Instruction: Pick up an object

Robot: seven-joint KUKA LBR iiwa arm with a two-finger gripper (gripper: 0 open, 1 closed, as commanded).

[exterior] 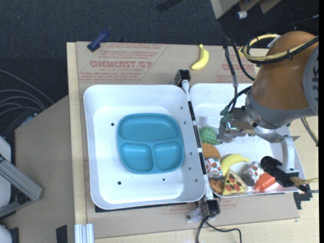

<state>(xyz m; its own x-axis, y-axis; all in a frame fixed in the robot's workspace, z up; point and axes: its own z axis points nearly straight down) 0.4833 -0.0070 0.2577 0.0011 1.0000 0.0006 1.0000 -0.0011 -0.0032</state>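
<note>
Big grey-and-orange arm (283,80) hangs over the right bin (215,96), gripper (229,129) low just beside the green thing (208,134); can't tell if the fingers are open. Left bin (98,135) has a blue divided tray (150,142). Toy food, banana (234,161) and pizza slice (233,184), crowds the right bin's near corner

Looking down, you see the gripper (228,130) over the right bin (212,96), just beside a green object (208,134). A banana (234,160) and pizza slice (232,183) lie nearby; a blue divided tray (150,142) occupies the left bin (98,151).
</note>
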